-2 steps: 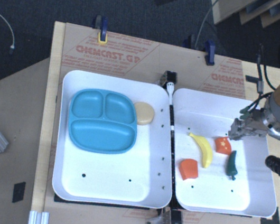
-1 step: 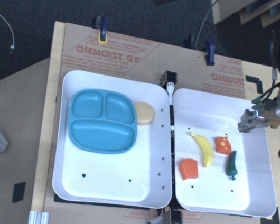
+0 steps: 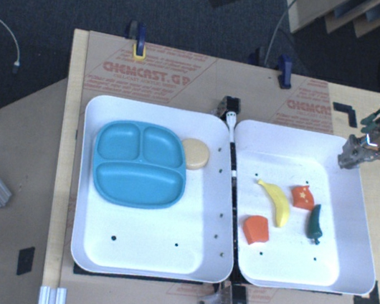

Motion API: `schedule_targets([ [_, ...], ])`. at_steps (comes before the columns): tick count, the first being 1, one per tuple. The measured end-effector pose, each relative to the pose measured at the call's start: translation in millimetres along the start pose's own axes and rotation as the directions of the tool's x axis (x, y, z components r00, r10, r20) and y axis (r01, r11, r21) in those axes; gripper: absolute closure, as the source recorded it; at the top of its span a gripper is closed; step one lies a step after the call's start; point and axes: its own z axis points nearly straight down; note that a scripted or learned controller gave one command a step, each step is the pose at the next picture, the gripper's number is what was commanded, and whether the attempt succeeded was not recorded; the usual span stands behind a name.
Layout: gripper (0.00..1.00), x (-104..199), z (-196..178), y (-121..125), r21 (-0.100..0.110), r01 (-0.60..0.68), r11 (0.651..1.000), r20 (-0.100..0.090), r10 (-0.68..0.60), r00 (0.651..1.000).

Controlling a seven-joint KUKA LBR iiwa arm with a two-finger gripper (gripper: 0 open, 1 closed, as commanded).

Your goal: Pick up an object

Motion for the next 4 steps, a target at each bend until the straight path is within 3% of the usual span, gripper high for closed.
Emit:
schedule_targets([
  [3,1.00,156.7,37.5,-0.8,0.010,0.004,1.000,-0.005,-0.004,1.000],
  [4,1.00,211.0,41.1,-25.1,0.011,0.005,1.000,-0.005,-0.005,1.000],
])
